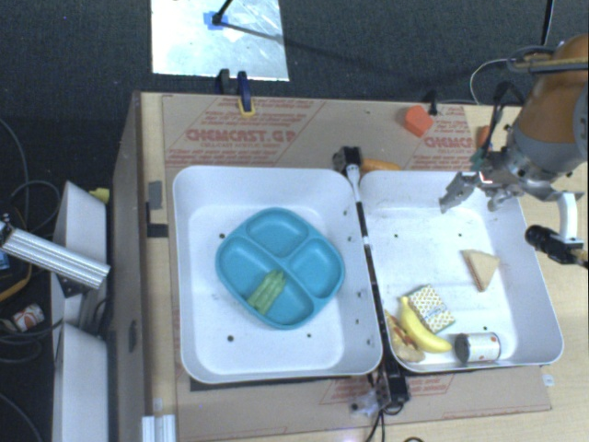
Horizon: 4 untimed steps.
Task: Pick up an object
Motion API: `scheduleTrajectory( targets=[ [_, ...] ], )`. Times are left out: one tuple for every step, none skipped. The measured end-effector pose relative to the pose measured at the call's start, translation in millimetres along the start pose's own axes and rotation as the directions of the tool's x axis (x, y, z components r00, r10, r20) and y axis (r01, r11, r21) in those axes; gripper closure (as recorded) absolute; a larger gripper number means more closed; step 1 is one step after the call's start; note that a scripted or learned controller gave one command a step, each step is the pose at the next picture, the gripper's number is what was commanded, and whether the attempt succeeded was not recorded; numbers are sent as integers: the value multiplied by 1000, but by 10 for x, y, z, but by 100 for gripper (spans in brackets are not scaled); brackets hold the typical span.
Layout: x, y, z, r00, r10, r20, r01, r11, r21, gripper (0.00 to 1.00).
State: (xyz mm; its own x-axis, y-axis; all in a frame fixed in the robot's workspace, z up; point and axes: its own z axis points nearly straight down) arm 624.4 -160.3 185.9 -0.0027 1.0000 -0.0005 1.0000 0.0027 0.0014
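Lying well below open jaws: sandwich wedge.

The arm is cut off by the right edge above its orange band. Whether the fingers of the tool are spread or closed cannot be told. The small patterned box is too blurred for its print to be read. The banana partly hides a pale item beneath it.
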Motion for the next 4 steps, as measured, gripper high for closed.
scheduleTrajectory(
  targets=[
    [-2, -212, -528, 1000, 1, 1, -1, 1000, -3, 0],
    [-294, -294, 665, 1000, 2, 0, -2, 1000, 1, 0],
    [-458, 448, 735, 1000, -2, 1, 2, 1000, -2, 0],
    [-465, 55, 265, 1000, 1, 1, -1, 1000, -3, 0]
  ],
)
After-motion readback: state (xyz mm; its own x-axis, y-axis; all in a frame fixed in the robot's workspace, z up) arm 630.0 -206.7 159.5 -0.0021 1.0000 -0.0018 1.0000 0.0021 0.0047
